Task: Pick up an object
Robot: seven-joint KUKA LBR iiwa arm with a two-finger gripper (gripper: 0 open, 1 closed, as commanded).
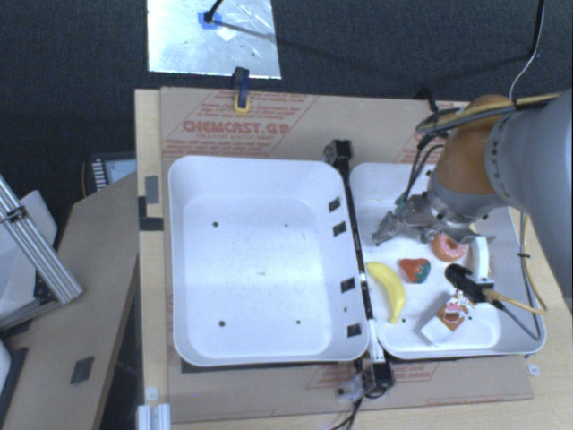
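Banana (388,288) lies just below-left of end effector (400,226), apart.

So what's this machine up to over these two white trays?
A grey robot arm reaches in over the right bin, its hand low above the toys there. Below it lie a yellow banana, a red strawberry-like piece, a pink ring and a small white-and-red item. It isn't visibly holding any of them. The left bin sits beside it.
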